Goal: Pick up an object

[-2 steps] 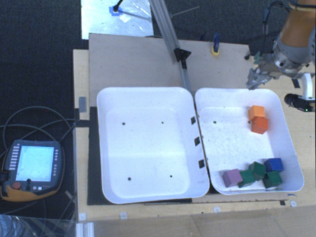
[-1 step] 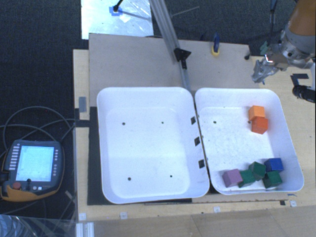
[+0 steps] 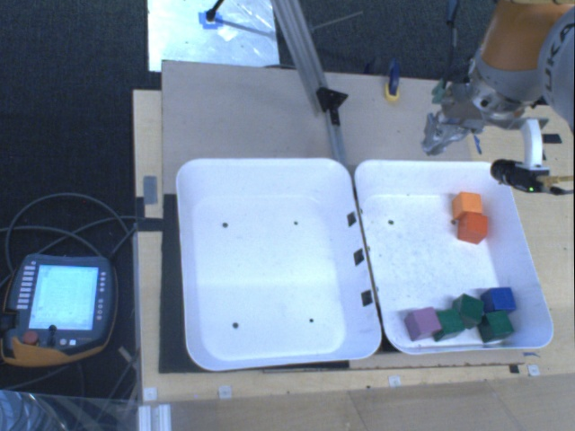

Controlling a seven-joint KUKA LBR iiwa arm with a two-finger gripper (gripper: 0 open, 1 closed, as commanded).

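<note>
My gripper [image 3: 438, 142] hangs above the bench just behind the far rim of the right bin [image 3: 431, 171], with nothing seen between its fingers. In that bin an orange block [image 3: 467, 204] leans against a darker orange-red block [image 3: 473, 228] near the far right side. Along the near edge huddle a purple block [image 3: 420, 322], two dark green blocks [image 3: 467, 309] [image 3: 495, 328], and a blue block [image 3: 499, 298].
The left bin [image 3: 193, 241] sits beside the right one, joined by black clips at the divider. A grey metal pole [image 3: 301, 39] slants over the bench at the back. A teach pendant [image 3: 58, 308] with cables lies on the floor at left.
</note>
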